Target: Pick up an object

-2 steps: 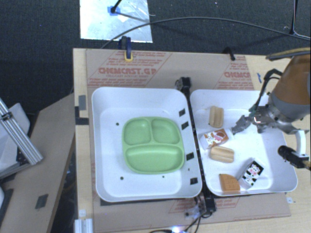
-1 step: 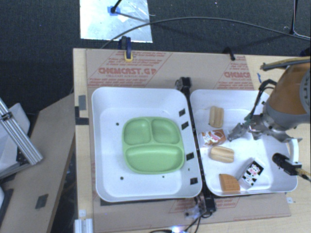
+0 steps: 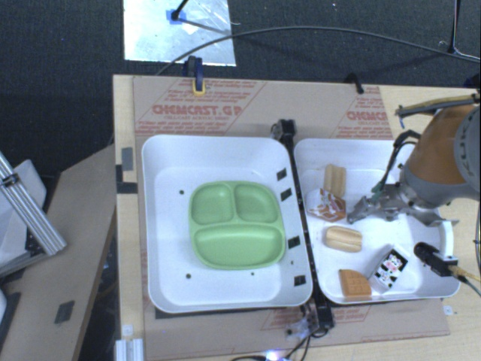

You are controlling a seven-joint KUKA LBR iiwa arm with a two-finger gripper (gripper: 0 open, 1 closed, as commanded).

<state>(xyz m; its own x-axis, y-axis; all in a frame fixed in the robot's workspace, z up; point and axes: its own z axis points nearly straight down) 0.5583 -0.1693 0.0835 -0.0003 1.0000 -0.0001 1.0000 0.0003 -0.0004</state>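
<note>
Where the wooden bench carries two shallow white bins side by side, the left white bin holds a pale green plastic plate with three compartments, lying flat near the bin's middle and apart from every wall.

To its right, across the dark divider with black clips, the right white bin holds the loose objects. Toward the back lies a tan bread-like stick, standing roughly lengthwise. Just in front of it sits a crumpled red-and-white wrapper. Nearer the front is a tan bun-shaped piece, lying on its side, and at the front wall a flat orange-brown square like a slice of toast. Just beside that square, tilted, lies a small black-and-white patterned box.

Further right, the grey arm with its orange-brown band reaches in over the right bin. Its gripper is low over the bin floor, and the fingers point left toward the wrapper, their tips just beside it and above the bun. Whether they are spread or closed cannot be told at this size, and nothing is visibly between them.
</note>
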